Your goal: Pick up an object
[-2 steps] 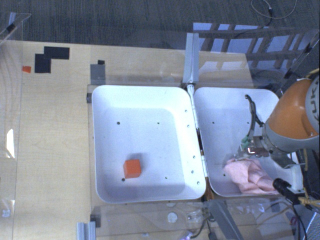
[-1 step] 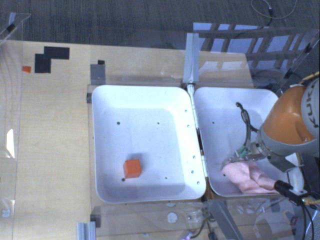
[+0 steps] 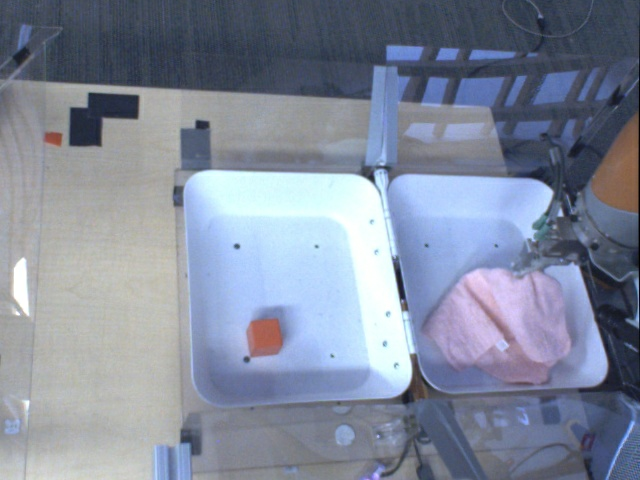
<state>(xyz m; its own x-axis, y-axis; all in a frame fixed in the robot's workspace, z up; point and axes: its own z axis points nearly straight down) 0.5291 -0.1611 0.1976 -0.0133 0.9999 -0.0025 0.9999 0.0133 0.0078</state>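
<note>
A small orange block (image 3: 265,337) lies in the left bin (image 3: 210,268), toward its front left. A crumpled pink cloth (image 3: 502,325) fills the front of the right bin (image 3: 450,208). My gripper (image 3: 541,255) reaches in from the right edge and hangs at the cloth's upper right corner, its tips right at the cloth's edge. The fingers are small and partly lost against the cloth, so whether any fabric sits between them is unclear.
A metal divider rail (image 3: 392,268) runs between the two bins. Black markers (image 3: 98,116) and a small orange tag (image 3: 52,139) lie on the wooden bench at the far left. A metal frame (image 3: 500,78) stands behind the right bin.
</note>
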